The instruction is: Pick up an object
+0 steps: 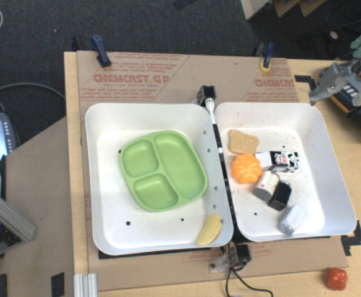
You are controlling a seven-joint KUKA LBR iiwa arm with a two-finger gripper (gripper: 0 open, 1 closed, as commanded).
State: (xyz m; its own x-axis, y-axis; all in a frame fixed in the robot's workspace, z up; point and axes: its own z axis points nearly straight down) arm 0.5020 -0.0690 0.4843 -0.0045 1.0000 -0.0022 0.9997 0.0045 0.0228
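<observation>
A missed grasp is risked at the banana (209,229), wedged against the left bin's (104,129) near corner, and a double grasp in the right bin (319,172), where the orange (246,168), can (266,185) and block (280,195) are crowded. The orange, round and ribbed, is seen left of centre there. Whether the gripper (340,83), beyond that bin's far right corner, is open or closed cannot be told.

Green divided tray (163,171) looking smooth matt plastic. White bins (100,166) showing slight gloss, plastic. Bench board (168,73) appearing matt brown paper-faced. Floor, upper left, reading dark rough carpet.
</observation>
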